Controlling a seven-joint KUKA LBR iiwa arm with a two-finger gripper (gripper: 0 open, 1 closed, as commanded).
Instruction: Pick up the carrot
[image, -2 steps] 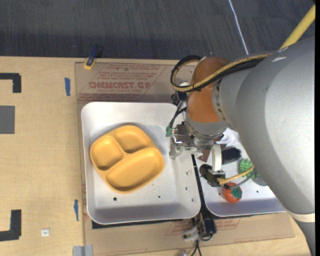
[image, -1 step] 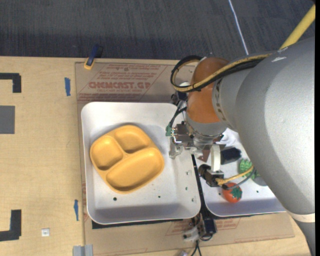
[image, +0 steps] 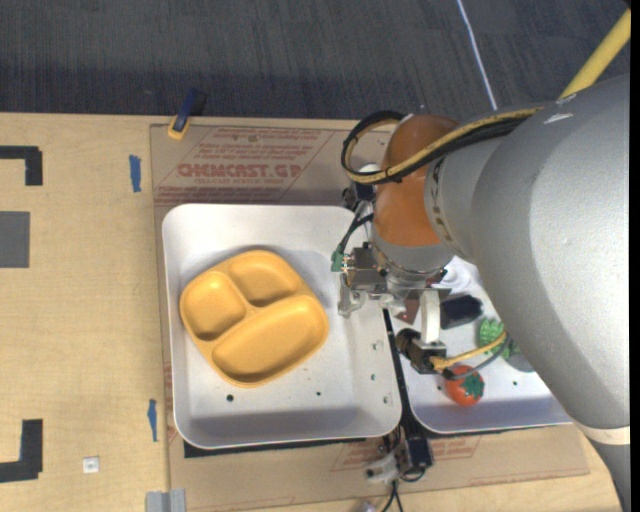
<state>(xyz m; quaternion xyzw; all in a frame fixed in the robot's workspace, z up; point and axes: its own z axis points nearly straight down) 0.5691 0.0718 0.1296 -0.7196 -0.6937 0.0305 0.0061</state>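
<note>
The carrot (image: 463, 386), a short orange piece with a green tip, lies near the front edge of the right bin (image: 500, 410). My gripper (image: 389, 309) hangs over the wall shared by the two bins, up and to the left of the carrot and apart from it. Its two pale fingers (image: 346, 298) stand apart, open, with nothing between them. The arm's grey body covers most of the right bin.
A yellow three-compartment plate (image: 254, 314) lies in the left bin (image: 200, 240). Close to the carrot in the right bin are a green item (image: 492, 332), a yellow strip (image: 470, 353), a dark item (image: 462, 309) and a brown piece (image: 413, 349).
</note>
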